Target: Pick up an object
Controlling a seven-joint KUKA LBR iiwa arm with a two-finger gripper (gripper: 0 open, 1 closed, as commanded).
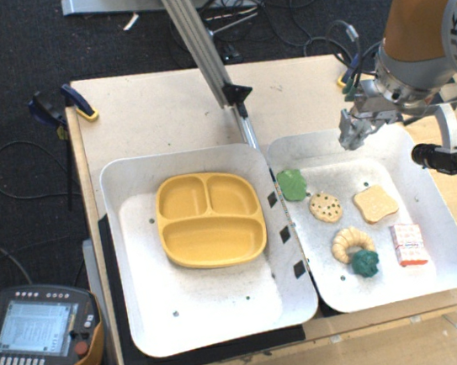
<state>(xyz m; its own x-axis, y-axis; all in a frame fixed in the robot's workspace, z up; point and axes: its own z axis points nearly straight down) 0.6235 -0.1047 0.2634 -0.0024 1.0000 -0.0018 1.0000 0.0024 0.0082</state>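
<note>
1. We see the yellow three-compartment plastic tray [211,219] in the left white bin [147,317], untouched.
2. The right white bin [446,268] holds every small item; nothing is lifted.
3. Our hand [355,131] hovers over its far edge; whether it is released or clenched, we cannot tell.
4. The tan toast slice [375,203] lies nearest, unobstructed.

— What do the surfaces near the claw [356,134] look like?
— The claw itself looks like dull grey metal. The right bin [434,189] under it is matt white, finely speckled.
— And farther from it?
— The yellow tray [211,219] in the far bin looks like smooth plastic with a soft sheen. The bench [150,112] behind reads as matt pale board.
</note>
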